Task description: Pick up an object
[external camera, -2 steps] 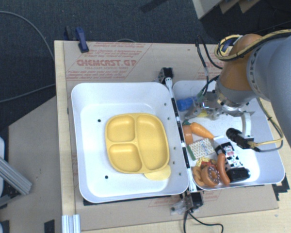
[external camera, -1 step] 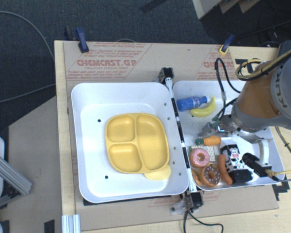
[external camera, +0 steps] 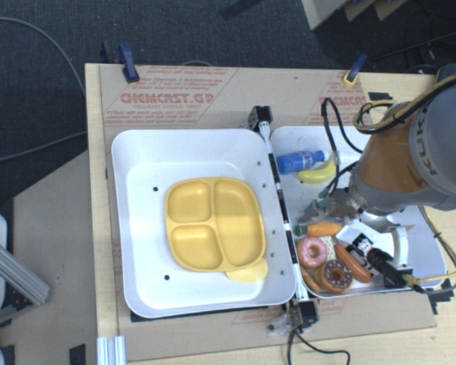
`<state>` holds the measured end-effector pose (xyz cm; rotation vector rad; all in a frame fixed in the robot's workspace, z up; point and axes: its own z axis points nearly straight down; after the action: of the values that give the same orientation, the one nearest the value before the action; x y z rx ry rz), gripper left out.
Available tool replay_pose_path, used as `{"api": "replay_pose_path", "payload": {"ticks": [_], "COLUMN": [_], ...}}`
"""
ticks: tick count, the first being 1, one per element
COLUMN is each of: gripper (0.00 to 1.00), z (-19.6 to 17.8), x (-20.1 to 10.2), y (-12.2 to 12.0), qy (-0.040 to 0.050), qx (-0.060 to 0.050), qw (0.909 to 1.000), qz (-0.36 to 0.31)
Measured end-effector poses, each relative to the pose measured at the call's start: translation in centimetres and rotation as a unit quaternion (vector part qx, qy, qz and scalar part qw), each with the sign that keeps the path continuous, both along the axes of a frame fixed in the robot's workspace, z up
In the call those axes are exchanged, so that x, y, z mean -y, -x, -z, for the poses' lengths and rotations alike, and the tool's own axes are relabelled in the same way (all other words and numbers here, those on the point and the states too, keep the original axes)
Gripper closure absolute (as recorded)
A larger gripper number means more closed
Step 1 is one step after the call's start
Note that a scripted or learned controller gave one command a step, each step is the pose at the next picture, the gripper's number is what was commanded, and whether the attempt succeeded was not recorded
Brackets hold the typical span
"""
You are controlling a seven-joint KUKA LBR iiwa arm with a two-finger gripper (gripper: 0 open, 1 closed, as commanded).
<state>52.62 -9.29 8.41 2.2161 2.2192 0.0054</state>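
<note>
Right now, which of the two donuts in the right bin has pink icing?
The pink donut, the one nearer the left bin. The other donut, beside it toward the bin's front corner, is brown with sprinkles.

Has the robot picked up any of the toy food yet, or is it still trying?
Nothing looks picked up yet. The pink donut, brown donut, carrot, banana and blue bottle all lie in the right bin. The arm is down over that bin near the carrot, but its fingers are hidden. Grabbing and lifting are left. The yellow plate sits in the left bin.

camera: fixed overhead | slanted down | both bins (external camera: 129, 204) in frame, mid-range
</note>
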Motion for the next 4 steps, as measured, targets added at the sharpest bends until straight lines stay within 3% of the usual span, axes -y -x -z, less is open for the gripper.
{"api": "replay_pose_path", "payload": {"ticks": [2, 4], "gripper": [0.0, 0.0], "z": [0.1, 0.1], "x": [0.4, 2.8], "y": [4.6, 4.7], "qy": [-0.0011, -0.0005], "qx": [-0.003, -0.003], "qw": [1.0, 1.0], "qz": [0.001, 0.001]}}
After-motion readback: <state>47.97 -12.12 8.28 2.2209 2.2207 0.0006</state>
